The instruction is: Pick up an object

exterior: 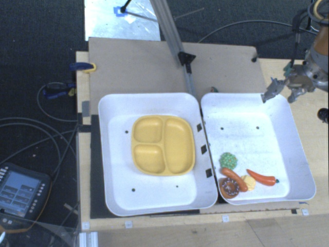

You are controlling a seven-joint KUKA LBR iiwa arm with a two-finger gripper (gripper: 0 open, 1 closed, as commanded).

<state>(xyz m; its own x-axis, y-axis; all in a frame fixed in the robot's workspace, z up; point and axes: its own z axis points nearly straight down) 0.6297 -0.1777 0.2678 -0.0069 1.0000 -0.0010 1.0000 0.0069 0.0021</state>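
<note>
At top right of the cam view, the gripper (281, 90) is hovering over the far right corner of the right bin (247, 122), fingers (270, 90) spread apart w/ nothing between them and not touching any item. Arm's wrist is coming in from the right edge above it.

Bench (221, 71) is carrying two shallow white bins side by side, rims touching in the middle. Left bin (115, 153) is holding a yellow divided plate (163, 144) w/ three compartments, sitting roughly centred. Dark carpet is lying beyond the bench; cables are trailing on the left, a handheld pendant (19, 191) is sitting at lower left, and a grey pole (169, 24) is slanting down from the top to the bench.

Pickable items are all bunching in the near part of the right bin, well apart from the gripper: a green bumpy ball (229, 160), a red sausage (234, 178) just below it, a brown donut (229, 188) touching the sausage, a small yellow piece (249, 181), and an orange-red chili pepper (261, 177) w/ dark tip lying beside it.
</note>
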